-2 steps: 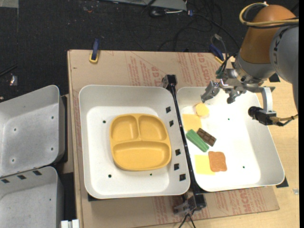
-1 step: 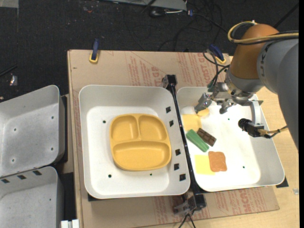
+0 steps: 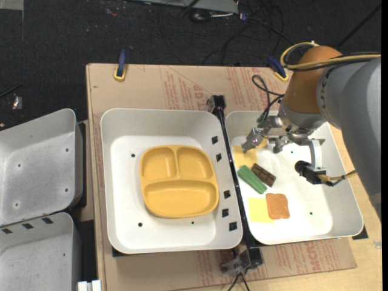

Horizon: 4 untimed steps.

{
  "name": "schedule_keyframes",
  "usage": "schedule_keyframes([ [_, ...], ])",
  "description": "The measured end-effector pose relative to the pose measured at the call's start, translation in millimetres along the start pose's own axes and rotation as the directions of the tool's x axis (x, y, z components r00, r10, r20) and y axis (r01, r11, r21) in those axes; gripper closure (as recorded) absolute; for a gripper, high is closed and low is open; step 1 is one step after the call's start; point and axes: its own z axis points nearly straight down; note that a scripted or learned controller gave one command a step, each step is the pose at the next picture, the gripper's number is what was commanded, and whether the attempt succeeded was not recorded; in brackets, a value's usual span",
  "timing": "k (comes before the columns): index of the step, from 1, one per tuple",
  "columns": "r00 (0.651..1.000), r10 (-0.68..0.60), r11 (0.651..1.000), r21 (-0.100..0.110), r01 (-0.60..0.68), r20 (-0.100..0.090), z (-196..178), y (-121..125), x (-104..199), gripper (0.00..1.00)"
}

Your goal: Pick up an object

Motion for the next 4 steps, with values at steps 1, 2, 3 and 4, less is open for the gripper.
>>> schedule_keyframes([
  [1, 1.000, 0.001, 1.000, -0.005, -0.001, 0.001, -13, 1, 0, 1.00],
  [2, 1.000, -0.001, 1.000, -0.008, 0.001, 0.001, -57, 2, 1, 1.00],
  [3, 1.000, -0.002, 1.000, -0.009, 0.002, 0.001, -120, 2, -2, 1.00],
  [4, 1.000, -0.003, 1.000, -0.010, 0.003, 0.002, -174, 3, -2, 1.00],
])
